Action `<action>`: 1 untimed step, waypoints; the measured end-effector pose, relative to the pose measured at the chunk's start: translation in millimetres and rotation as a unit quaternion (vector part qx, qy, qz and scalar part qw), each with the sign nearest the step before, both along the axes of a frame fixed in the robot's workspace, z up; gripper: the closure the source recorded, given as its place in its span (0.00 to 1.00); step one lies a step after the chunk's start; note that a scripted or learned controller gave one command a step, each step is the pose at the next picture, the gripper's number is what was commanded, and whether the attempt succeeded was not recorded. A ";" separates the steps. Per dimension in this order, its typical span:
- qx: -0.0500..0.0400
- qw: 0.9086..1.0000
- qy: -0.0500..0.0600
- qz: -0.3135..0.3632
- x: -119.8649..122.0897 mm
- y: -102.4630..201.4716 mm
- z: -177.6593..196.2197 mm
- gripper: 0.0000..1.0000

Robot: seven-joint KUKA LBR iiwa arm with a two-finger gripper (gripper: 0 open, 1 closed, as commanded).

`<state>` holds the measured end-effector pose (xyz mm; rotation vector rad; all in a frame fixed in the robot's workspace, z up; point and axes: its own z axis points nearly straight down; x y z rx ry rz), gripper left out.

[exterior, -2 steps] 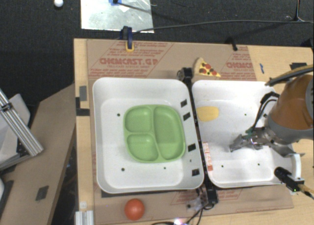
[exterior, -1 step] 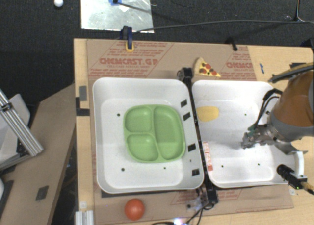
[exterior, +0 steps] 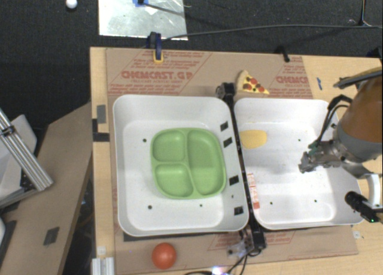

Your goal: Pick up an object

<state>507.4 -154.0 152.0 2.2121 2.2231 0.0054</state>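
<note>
Yellow object (exterior: 253,139), a flattish oval, lies in the right bin (exterior: 287,214) near its left wall, long axis running left-right across the view. End effector (exterior: 312,161) sits over the same bin's right part, well apart from it; whether it is spread or pressed together cannot be told. Green divided tray (exterior: 188,163) rests in the left bin (exterior: 128,208). Pizza-slice toy (exterior: 252,83) and red ball (exterior: 164,255) lie on the tabletop (exterior: 179,73).

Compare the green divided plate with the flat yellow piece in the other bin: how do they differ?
The green divided plate is large, sectioned, and lies mid left bin. The flat yellow piece is far smaller, plain, oval, and lies near the right bin's left edge. Both lie flat, with the gripper touching neither.
</note>
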 end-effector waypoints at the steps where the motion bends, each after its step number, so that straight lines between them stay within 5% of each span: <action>1: 0.000 1.000 -0.001 0.000 -1.0 0.0 63.8 1.00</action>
